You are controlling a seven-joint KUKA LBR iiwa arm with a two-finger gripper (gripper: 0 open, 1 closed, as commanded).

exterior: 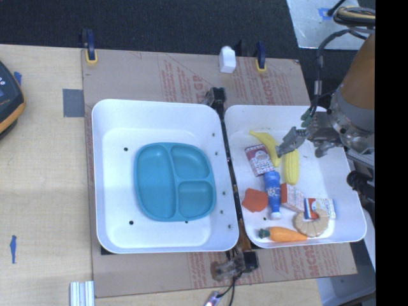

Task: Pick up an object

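So the arm [357, 88] comes in from the right and its claw [294, 139] sits over the upper part of the right bin [331, 171], just above the pile of toy food. I honestly can't tell how the claw is set from this angle, it's just a dark blur, and nothing shows up between its tips, so no grab that I can see. Right under and next to it there's a banana [266, 145] lying at a slant, and a corn cob [291, 166] just beside the claw's tip, lying lengthwise toward the front of the bin. Left of the corn is a small dark red packet [258, 159], and below that a blue bottle with a white cap [273, 193] lying flat. An orange-red wedge thing [255, 200] sits touching the bottle's left side. Down at the front edge there's a carrot [285, 235] and a round cookie-looking piece [310, 223], with a small white box [320, 207] partly over it. The left bin [105, 171] has a teal divided plate [174, 181] with three compartments sitting in the middle. Both bins rest on a cardboard sheet [159, 75] on the wooden tabletop [38, 171], with blue clamps [90, 44] holding the sheet at the back edge.
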